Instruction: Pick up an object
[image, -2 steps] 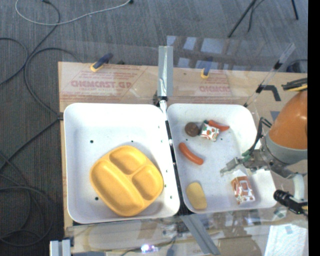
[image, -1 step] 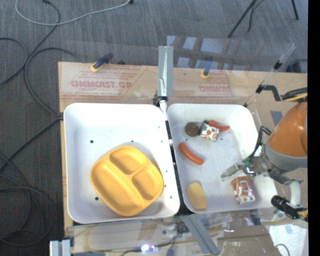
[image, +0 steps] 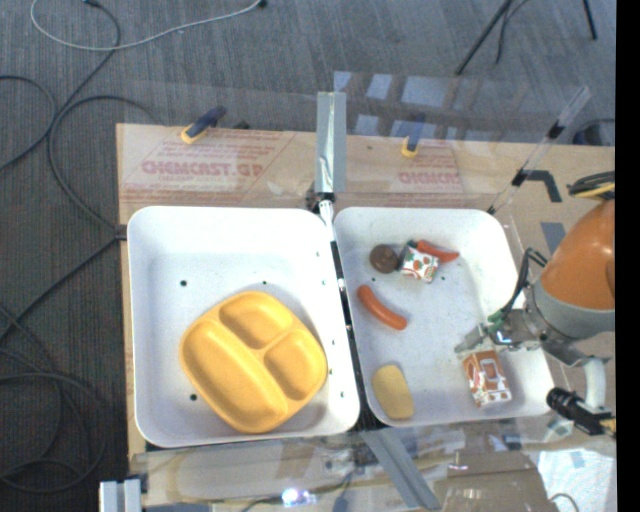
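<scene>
Tool (image: 487, 337): at right bin's (image: 440, 222) right edge, grip state cannot be told.
Carton (image: 485, 379): lain just below tool.

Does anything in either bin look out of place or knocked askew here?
Nothing looks spilled or broken. The yellow three-compartment plastic plate sits skewed to the left white bin. In the right white bin, a small red-and-white carton overlaps a thin orange carrot.

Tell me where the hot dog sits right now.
The hot dog lies in the right bin, near its left wall, below the brown disc and above the yellow potato-shaped piece.
</scene>
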